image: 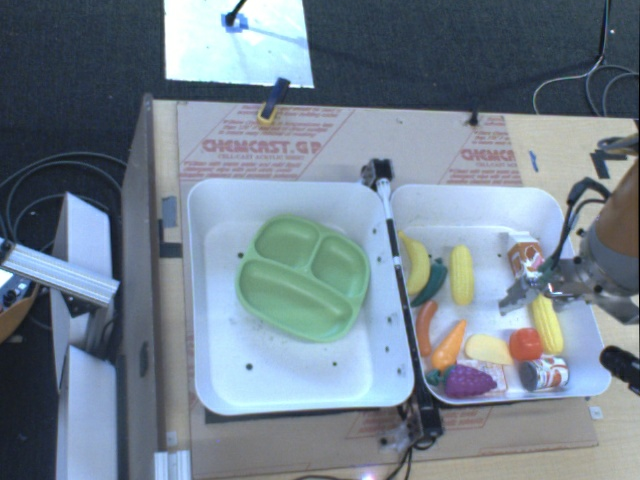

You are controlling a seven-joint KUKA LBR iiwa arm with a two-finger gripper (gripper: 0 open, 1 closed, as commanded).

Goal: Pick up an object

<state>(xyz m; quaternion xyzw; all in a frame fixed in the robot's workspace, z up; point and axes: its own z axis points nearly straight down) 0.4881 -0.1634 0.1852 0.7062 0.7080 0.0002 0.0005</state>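
Nearest you: grapes (466,379), knobbly purple plastic, at the near edge of the right bin (480,205), with a printed can (545,372) on its side by the near right corner. Both untouched.

Gripper (524,292) is low over the bin's right side, arm coming across the right wall. Dark fingers sit beside the corn (546,322), between it and a second can (523,257) further back. Can't tell from here whether the fingers are apart or together, or whether they touch anything. I see nothing between them.

My read: approach/descent step, no grasp yet. Likely target is the corn or the tomato (526,344) just nearer you. Next move needs the fingers straddling one item, then close and lift straight up. It's crowded there, so neighbours may get nudged.

Handling: everything looks like smooth hard plastic toy food. Corn is ribbed and long, grip across its width. Tomato is round and may squirt out. Carrot (449,344) tapers. Lemon (487,348) and a second corn (461,274) lie mid-bin; banana (416,258) against the left wall.

Left bin (290,193) holds a green divided plate (303,279), too flat to pinch.
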